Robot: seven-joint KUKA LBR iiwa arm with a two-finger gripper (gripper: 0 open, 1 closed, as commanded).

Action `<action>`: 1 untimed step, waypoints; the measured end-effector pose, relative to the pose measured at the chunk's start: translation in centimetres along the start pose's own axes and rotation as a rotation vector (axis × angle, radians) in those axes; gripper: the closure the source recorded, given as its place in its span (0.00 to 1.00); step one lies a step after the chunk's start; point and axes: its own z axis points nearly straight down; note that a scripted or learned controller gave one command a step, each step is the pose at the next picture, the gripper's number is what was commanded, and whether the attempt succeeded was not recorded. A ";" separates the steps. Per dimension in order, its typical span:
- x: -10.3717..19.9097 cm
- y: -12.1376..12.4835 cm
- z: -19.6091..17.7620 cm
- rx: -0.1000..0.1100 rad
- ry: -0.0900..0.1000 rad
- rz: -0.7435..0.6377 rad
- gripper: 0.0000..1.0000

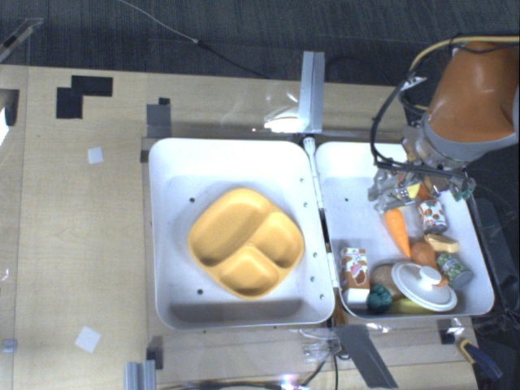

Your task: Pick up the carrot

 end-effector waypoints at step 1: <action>7.1 1.9 3.7 -0.004 0.009 -0.124 1.00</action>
